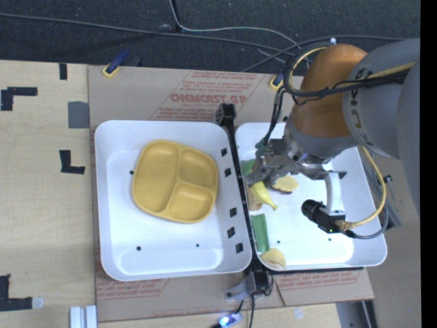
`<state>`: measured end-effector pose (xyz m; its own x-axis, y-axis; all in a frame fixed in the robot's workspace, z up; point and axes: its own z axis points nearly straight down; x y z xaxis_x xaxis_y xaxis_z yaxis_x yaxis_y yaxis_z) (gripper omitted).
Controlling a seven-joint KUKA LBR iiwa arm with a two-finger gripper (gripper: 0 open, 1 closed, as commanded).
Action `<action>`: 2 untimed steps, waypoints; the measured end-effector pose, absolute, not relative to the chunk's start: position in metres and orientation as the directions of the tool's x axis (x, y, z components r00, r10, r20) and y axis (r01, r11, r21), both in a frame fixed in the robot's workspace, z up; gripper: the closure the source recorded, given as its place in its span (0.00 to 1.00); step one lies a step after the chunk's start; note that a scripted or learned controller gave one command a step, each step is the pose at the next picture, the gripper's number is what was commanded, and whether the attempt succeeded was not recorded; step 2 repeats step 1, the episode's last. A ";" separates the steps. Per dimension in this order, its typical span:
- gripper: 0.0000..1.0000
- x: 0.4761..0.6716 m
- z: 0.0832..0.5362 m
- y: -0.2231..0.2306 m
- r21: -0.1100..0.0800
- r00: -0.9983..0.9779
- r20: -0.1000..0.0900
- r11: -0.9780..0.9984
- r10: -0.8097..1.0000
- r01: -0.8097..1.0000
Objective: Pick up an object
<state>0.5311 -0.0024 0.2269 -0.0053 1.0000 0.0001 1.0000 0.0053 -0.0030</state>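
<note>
A view from above, at a slant, looks down on a light wooden table covered in part by a sheet of brown cardboard with red print. On the cardboard sit two shallow white plastic bins side by side, touching along a black clipped seam.

The left bin holds a yellow plastic plate with three compartments, lying flat in the bin's upper middle and well apart from the walls.

The right bin holds several small things crowded near its left wall. A yellow banana-shaped toy lies just beside the seam. Below it, a narrow green stick-shaped piece runs along the wall. A pale yellow rounded piece rests near the bin's bottom left corner, and another pale yellow piece lies just right of the banana-shaped toy.

The grey robot arm with its orange band reaches in from the right and hangs over the upper part of the right bin. Its metal hand points toward the seam, low over the toy banana's upper end, with a bit of green showing beside it. The fingers are hard to make out against the clutter, so whether the hand is released or clenched cannot be told, and nothing can be seen held between them. A black cylindrical part with a yellow cable hangs from the arm over the bin's middle.
</note>
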 end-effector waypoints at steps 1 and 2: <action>1.00 0.538 0.234 0.057 -0.001 -0.008 0.002 0.008 1.000 1.000; 1.00 0.538 0.234 0.057 -0.001 -0.008 0.002 0.008 1.000 1.000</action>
